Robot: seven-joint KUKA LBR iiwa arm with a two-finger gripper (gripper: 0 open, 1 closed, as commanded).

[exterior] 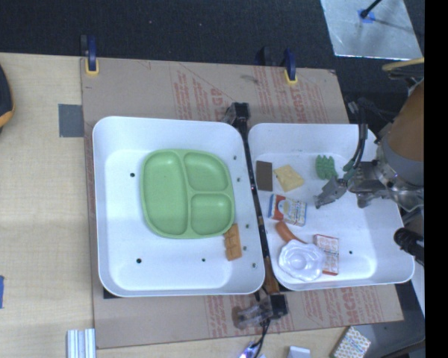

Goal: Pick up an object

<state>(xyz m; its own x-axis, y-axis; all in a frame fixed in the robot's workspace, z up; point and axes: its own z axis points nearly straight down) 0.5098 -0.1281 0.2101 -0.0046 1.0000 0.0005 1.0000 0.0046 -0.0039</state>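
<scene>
Pickings lie mostly in the right bin, where my claw hangs low at about three o'clock of the bin's middle, its two dark fingers spread a little and gripping nothing.

Nearest me, at roughly twelve o'clock from the fingertips, sits one green toy: small, knobbly, probably light and stiff, so I judge a pinch across its narrow sides would hold.

At ten o'clock lies one yellow wedge, maybe spongy; it should give under squeeze.

Beside that, one dark flat tile looks thin and hard to get under.

Toward eight o'clock I count two flat printed packets, the first packet and the second packet, both likely slick and floppy.

One orange stick lies between them, and one clear plastic cup at seven o'clock, crushable I think.

The left bin bears one green divided plate and one orange-brown block at the plate's five o'clock.
</scene>
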